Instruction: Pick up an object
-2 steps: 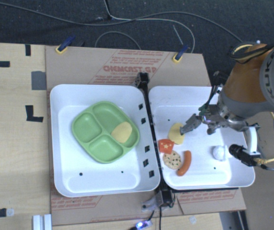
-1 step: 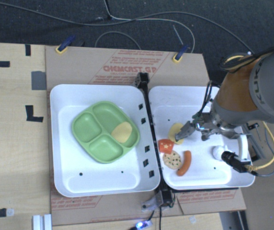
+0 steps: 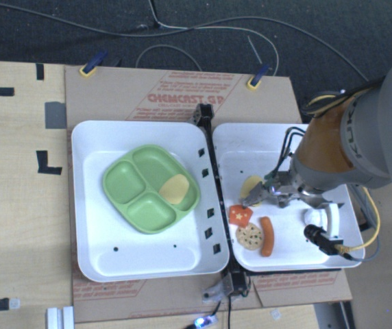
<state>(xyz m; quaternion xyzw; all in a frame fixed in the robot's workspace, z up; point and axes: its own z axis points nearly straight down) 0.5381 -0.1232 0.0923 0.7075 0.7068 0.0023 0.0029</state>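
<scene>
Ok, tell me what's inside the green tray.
The green tray has three compartments. A pale yellow piece lies in the right one. The other two show bare green. Nothing covers the tray, so no part of it is hidden.

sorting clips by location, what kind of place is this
Probably a robotics lab bench, not a kitchen: two white bins sit on clamped cardboard, loose cables trail over dark carpet, and the food, like the sausage, looks like toy food.

Robotics lab bench, two white bins (image 3: 90, 184) on taped cardboard (image 3: 182, 98), clamps (image 3: 93, 63), loose cables (image 3: 203, 26), dark carpet
</scene>
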